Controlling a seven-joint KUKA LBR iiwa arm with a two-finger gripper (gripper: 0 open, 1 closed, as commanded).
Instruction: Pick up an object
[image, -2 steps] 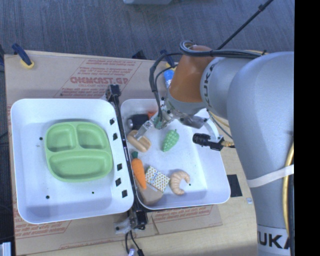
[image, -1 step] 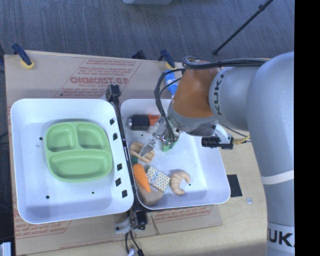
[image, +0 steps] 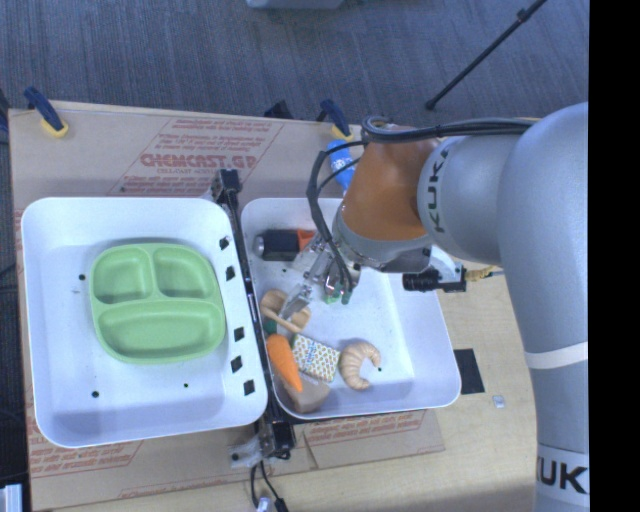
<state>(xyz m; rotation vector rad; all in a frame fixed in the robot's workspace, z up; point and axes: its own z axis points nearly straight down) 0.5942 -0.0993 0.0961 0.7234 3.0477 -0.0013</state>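
Since the tool (image: 303, 297), jaw state unclear to us, hangs over crowded toys (image: 283, 308) beside the carrot (image: 284, 362), we expect a glancing, failed grasp.

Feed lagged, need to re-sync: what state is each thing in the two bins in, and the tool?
Green divided plate: lies flat in the left bin, compartments bare.
Carrot: lying in the right bin, by the divider.
Croissant: resting on the bin floor, untouched.
Patterned packet: lying between carrot and croissant.
Dark cylinder with orange end: on its side, at the far wall.
Tool: low over the right bin's items, grip unclear.
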